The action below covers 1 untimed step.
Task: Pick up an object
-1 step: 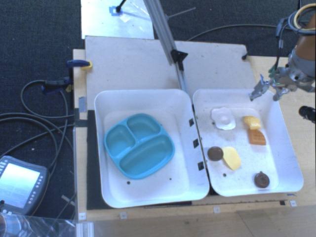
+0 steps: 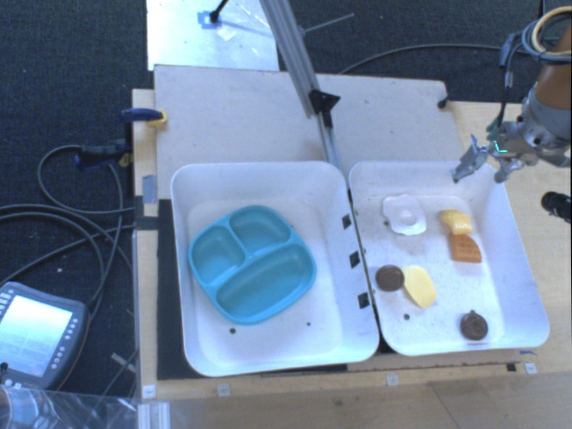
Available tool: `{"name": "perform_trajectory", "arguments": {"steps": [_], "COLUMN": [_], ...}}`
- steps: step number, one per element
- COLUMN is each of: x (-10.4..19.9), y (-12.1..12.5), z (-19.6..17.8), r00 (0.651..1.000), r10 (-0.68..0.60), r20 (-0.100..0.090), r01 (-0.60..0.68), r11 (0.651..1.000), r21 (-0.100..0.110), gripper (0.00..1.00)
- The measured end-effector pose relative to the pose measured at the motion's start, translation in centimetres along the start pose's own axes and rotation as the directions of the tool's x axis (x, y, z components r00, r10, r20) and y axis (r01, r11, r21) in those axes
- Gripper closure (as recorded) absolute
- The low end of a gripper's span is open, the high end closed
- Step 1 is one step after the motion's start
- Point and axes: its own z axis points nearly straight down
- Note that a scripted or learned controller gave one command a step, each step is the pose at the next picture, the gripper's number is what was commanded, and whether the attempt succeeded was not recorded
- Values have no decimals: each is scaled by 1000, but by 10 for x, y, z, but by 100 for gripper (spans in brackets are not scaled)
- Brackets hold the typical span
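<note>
White bins sit side by side on the bench (image 2: pixel 223 105). Left bin (image 2: pixel 192 329) holds a blue tray (image 2: pixel 252 263). Right bin (image 2: pixel 523 315) holds the candidates: egg (image 2: pixel 406 214) at 12 o'clock, yellow block (image 2: pixel 455 221) and orange block (image 2: pixel 465 248) at 2, brown disc (image 2: pixel 390 278) and yellow slice (image 2: pixel 420 286) near centre, dark piece (image 2: pixel 474 325) at 5. Gripper (image 2: pixel 487 163) hovers above the bin's 1 o'clock corner, fingers spread, nothing between them. No pick made yet; choosing, descent, grasp and lift all remain.
</note>
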Motion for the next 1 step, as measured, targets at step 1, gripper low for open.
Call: {"name": "perform_trajectory", "arguments": {"steps": [1], "x": [-3], "y": [-1], "z": [62], "r00": [1000], "r10": [5], "r20": [-1], "r01": [-5], "r11": [1000], "r21": [4], "gripper": [0]}}
